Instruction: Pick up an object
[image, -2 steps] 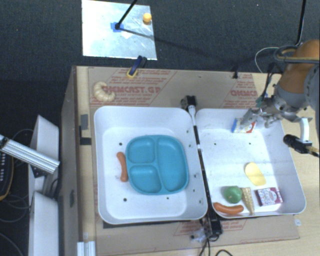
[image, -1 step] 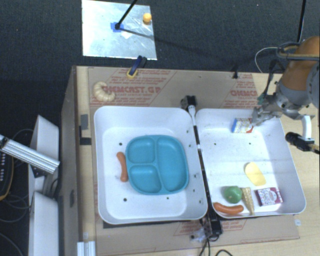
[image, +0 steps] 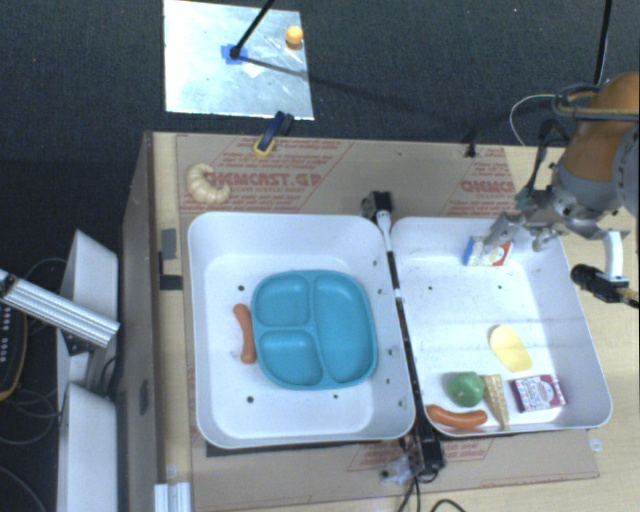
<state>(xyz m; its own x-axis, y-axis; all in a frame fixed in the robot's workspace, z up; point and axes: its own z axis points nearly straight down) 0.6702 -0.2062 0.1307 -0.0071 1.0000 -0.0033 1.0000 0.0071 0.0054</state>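
Sausage (image: 457, 418), green ball (image: 464, 388), cone (image: 496, 400) and red box (image: 536, 393) are grouped at right bin (image: 440, 300) near edge, yellow block (image: 511, 349) just above. Gripper (image: 497, 243) is positioned over the bin's far side; a blue-red item (image: 484, 254) is seen at its tips, grip state cannot be told. Blue tray (image: 313, 329) and a second sausage (image: 244, 333) are held in left bin (image: 220, 300).

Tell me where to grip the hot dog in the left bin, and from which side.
Grip the hot dog at its middle, coming straight down, fingers closing across its narrow width. It lies flat and lengthwise beside the blue tray, so the tray-side finger has little room.
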